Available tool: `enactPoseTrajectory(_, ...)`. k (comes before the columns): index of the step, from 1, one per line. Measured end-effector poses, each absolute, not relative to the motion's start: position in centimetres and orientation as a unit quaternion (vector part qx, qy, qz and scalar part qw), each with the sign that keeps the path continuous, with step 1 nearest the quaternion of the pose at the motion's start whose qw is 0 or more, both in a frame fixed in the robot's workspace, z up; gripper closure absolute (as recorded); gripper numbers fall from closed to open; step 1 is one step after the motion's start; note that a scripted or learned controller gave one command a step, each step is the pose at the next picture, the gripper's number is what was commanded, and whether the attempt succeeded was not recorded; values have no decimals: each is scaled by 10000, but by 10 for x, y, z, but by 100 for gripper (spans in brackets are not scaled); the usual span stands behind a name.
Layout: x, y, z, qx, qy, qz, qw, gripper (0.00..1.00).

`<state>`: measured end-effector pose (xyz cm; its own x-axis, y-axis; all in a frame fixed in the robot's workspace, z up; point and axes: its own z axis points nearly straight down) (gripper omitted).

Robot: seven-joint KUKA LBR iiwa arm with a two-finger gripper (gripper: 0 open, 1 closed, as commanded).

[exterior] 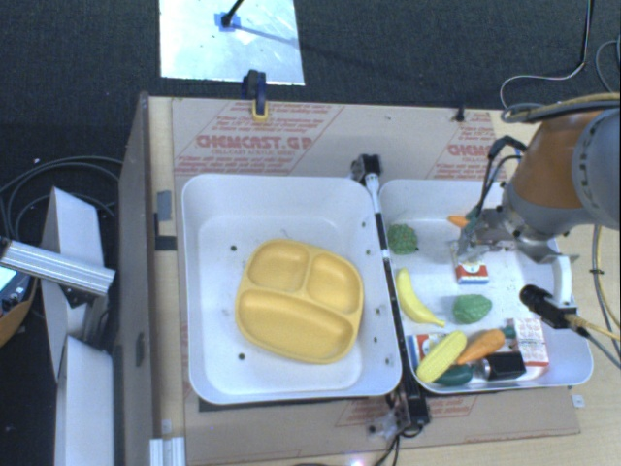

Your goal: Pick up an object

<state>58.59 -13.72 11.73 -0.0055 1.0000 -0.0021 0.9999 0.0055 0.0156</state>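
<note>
Grey gripper (473, 250) sits low in right bin (572, 362), just above red-white carton (473, 274) near bin's centre; jaw state can't tell. Yellow tray (301, 299) fills left bin (209, 260).

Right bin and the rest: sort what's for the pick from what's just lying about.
For the pick: gripper; small box beneath it; banana; corn; carrot; two green vegetables.

Lying about: yellow tray; left bin; metal sheet.
</note>
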Motion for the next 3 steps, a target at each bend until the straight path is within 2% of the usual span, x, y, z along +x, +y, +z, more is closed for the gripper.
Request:
enactPoseTrajectory(1, 504, -160, 155, 7084, 7058, -4, -9, 100)
enactPoseTrajectory(2, 487, -137, 170, 7055, 7088, 7, -3, 100)
enactPoseTrajectory(3, 488, -124, 180, 7051, 7091, 11, 11, 100)
